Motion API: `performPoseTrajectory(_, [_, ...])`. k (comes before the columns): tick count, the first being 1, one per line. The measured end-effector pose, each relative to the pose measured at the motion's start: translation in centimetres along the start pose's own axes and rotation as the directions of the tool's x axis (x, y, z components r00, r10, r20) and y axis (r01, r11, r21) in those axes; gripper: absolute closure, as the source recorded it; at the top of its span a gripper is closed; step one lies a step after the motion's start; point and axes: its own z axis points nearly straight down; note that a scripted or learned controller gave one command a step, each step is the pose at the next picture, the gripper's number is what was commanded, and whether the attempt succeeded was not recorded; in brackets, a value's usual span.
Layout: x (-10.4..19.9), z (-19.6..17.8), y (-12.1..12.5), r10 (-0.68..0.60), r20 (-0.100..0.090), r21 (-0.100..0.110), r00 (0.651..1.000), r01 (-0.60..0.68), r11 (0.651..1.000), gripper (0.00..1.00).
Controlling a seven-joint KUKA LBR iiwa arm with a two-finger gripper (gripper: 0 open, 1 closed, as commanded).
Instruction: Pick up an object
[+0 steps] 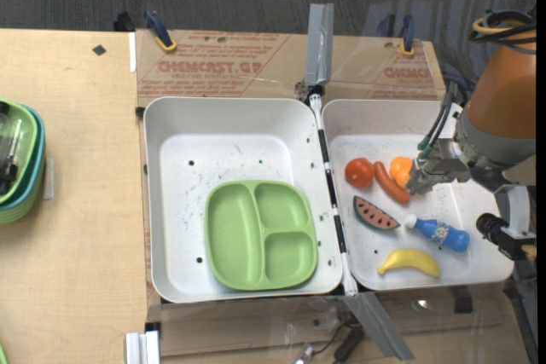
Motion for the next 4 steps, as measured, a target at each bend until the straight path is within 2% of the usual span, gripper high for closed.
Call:
performPoseTrajectory(1, [6.0, -1.1, 4.8, -0.079, 0.001, -0.003, 0.997, 0.079, 0.997, 1.00])
performPoseTrajectory(2, [5.9, -1.9, 4.8, -0.077, 0.001, -0.001, 0.997, 0.077, 0.997, 1.00])
performPoseTrajectory(3, [9.6, -7.8, 15.1, -0.085, 0.002, -0.004, 0.996, 0.085, 0.996, 1.00])
performPoseTrajectory(4, [16.7, -9.7, 15.1, -0.117, 0.003, -0.004, 0.993, 0.117, 0.993, 1.00])
